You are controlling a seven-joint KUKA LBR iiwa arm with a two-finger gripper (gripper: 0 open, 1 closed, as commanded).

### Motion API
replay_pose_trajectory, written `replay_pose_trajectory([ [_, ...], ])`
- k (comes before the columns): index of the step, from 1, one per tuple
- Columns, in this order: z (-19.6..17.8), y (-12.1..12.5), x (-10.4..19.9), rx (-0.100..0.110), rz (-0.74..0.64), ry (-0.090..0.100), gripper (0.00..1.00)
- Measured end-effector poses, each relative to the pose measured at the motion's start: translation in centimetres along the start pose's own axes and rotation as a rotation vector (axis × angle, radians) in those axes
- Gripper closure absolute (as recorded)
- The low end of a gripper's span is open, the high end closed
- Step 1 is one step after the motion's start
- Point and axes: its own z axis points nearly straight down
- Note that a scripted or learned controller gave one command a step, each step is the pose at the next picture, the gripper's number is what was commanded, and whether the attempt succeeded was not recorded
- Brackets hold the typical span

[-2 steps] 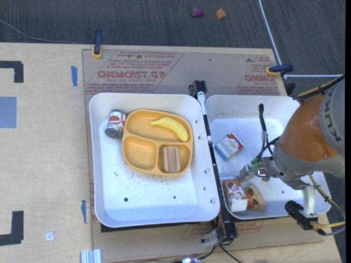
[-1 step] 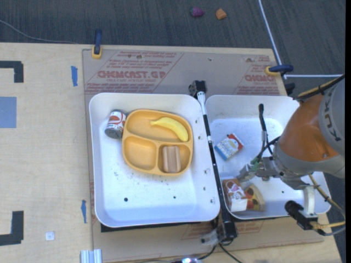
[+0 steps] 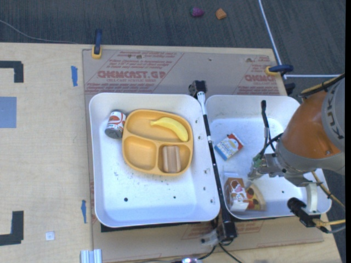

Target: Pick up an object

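Over the right bin (image 3: 274, 106) the grey arm (image 3: 315, 133) reaches in from the tabletop's right edge, its claw (image 3: 256, 167) low near the bin's front left corner. Whether the claw is open or closed cannot be told, and nothing is seen held in it. Just beside it, at the front edge, lies a red-and-white snack pack (image 3: 241, 195). A small blue-and-white packet (image 3: 229, 146) rests nearer the bin's left wall. Within the left bin (image 3: 148, 207), a yellow divided plate (image 3: 140, 149) carries a banana (image 3: 171, 127) and a brown block (image 3: 171, 159); a crushed can (image 3: 114, 124) lies against the plate's left rim.
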Motion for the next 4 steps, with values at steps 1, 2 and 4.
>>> replay_pose_trajectory([
  [1,0.0,0.0,0.0,0.001,0.0,0.001,0.0],
  [2,1.1,-0.3,0.1,0.011,-0.003,0.008,0.0],
  [4,0.0,0.0,0.0,0.001,-0.001,0.0,1.0],
])
